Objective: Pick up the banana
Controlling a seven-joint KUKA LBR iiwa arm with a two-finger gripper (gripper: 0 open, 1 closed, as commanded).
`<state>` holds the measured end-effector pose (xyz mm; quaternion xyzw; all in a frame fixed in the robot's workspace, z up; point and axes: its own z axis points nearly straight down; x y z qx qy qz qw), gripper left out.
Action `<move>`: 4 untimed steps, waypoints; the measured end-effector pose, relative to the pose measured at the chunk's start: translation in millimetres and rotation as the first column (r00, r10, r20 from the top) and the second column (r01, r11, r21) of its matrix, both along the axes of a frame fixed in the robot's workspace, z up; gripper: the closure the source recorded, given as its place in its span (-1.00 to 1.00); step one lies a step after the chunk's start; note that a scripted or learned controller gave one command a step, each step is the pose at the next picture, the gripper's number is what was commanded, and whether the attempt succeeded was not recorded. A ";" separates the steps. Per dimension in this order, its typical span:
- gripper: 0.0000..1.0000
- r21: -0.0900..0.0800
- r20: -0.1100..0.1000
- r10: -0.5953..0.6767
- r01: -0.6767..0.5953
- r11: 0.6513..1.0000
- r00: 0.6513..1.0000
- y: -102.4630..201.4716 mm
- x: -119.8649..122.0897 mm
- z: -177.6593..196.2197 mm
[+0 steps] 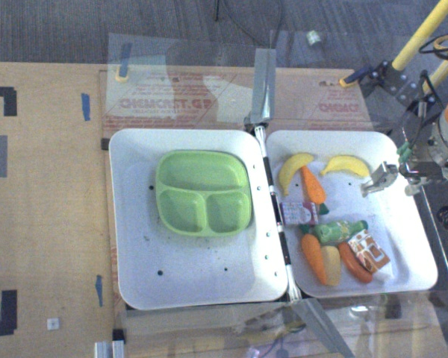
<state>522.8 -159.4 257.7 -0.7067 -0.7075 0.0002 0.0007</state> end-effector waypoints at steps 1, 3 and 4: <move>-1.00 -0.002 0.004 0.075 -0.075 0.997 0.997 -37.0 56.3 -77.4; 1.00 -0.006 0.003 0.038 -0.038 0.999 0.999 -38.3 121.5 -160.9; 1.00 -0.002 0.004 -0.126 0.126 0.992 0.992 3.6 139.7 -36.0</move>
